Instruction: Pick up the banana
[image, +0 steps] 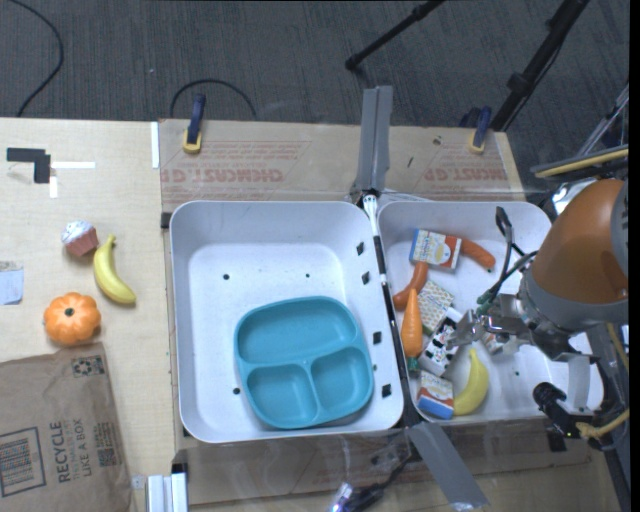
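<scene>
Banana (473, 383): we see it in the right bin (520, 395), near the front wall, curved and yellow, lying just under the pincer.
Pincer (468, 337): we find it low over the right bin, just above the banana's upper end; we cannot tell whether its fingers are apart or together, and we see nothing held between them.
Arm (585, 262): grey with an orange band, it reaches in from the right over the right bin's far side.
Right bin, other contents: a carrot (412, 322) lies along the left wall, a small carton (434, 247) sits near the back, a long orange piece (478, 254) lies beside it, and a small pack (435, 398) rests just left of the banana.
Left bin (200, 300): we see a blue divided plate (299, 360) lying in its front half.
Tabletop (60, 210): at the far left, outside the bins, we see a second banana (111, 272), a cupcake (79, 239) just beside it and a small pumpkin (72, 319) near both.
Paper bag (55, 430): brown, at the front left corner.
</scene>
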